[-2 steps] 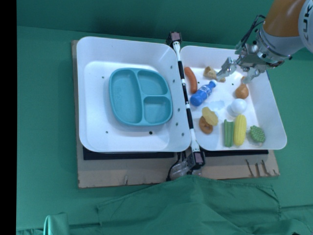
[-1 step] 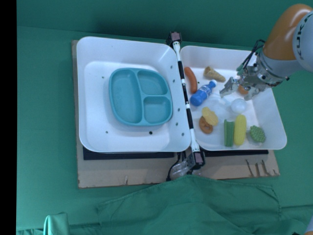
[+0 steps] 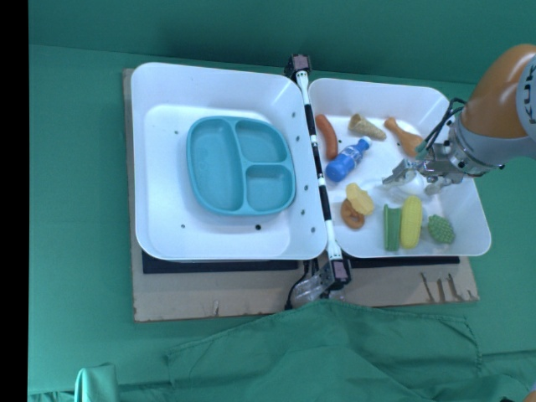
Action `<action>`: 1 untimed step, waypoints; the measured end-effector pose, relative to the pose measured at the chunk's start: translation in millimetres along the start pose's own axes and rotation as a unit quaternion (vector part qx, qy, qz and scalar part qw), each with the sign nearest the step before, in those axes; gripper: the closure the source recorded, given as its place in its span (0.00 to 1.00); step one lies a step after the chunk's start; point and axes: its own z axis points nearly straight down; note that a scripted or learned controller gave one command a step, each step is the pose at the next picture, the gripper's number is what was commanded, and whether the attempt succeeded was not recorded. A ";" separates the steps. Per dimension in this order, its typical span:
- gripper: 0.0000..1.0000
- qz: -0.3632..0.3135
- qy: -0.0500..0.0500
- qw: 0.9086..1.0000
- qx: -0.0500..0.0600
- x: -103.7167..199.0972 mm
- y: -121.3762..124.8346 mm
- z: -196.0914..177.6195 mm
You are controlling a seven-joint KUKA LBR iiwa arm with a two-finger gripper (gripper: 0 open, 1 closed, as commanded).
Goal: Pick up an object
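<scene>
The right bin (image 3: 469,241) holds several toy foods. Among them are a blue bottle (image 3: 346,161), a red sausage (image 3: 326,136), an orange drumstick (image 3: 404,135), a tan piece (image 3: 366,126), a yellow piece (image 3: 360,198) above an orange ring (image 3: 353,216), a green cucumber (image 3: 391,227), a yellow corn cob (image 3: 411,221) and a bumpy green piece (image 3: 440,229). My gripper (image 3: 412,177) hangs over the right part of this bin, just above the corn and below the drumstick. Its fingers stand apart with nothing between them.
The left bin (image 3: 167,224) carries a teal divided plate (image 3: 243,164). A black-and-white divider bar (image 3: 316,166) runs between the bins. Green cloth (image 3: 335,350) lies bunched at the front of the bench.
</scene>
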 end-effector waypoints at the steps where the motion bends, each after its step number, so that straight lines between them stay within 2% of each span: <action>1: 0.00 -0.003 -0.002 1.000 0.001 0.0 45.4 0.4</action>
